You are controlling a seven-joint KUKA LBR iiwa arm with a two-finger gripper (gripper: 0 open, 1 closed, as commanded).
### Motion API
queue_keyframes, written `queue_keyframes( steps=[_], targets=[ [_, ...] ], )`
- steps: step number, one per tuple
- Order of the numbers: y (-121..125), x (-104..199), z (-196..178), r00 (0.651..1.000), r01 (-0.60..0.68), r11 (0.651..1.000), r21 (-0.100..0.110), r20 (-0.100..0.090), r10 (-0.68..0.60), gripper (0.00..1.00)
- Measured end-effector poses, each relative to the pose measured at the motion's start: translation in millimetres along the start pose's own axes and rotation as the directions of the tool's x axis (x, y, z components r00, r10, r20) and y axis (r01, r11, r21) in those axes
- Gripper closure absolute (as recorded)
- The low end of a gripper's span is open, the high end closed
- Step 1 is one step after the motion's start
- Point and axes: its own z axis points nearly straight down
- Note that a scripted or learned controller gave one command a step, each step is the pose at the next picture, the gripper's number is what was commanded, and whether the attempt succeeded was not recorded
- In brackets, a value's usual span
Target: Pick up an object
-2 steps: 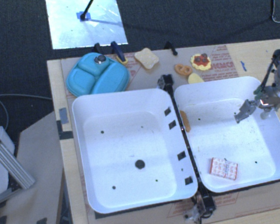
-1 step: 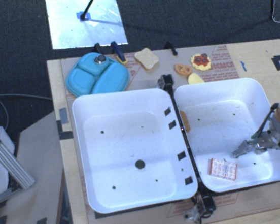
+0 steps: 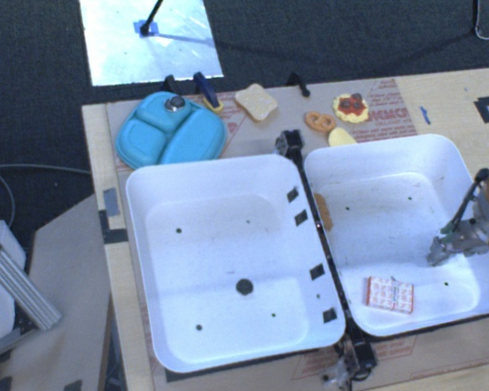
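Nothing looks lifted yet: the red-and-white packet (image 3: pixel 390 294) lies flat near the front of the right bin (image 3: pixel 383 163), while the end effector (image 3: pixel 440 254) hovers just right of it, its opening impossible to tell.

two white bins (image 3: pixel 216 180), red-and-white patterned packet (image 3: pixel 390 294), light blue plate (image 3: pixel 170 130), tan toast (image 3: pixel 256 102)
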Motion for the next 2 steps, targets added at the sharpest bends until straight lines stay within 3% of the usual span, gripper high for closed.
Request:
queue_keyframes(
  steps=[1, 2],
  targets=[
    [82.8, 73.6, -41.9, 1.0, 0.01, 1.0, 0.003, -0.001, -0.01, 1.0],
    [-4.8, 78.9, -27.7, 1.0, -0.003, 1.0, 0.02, -0.005, 0.004, 1.0]
  ],
)
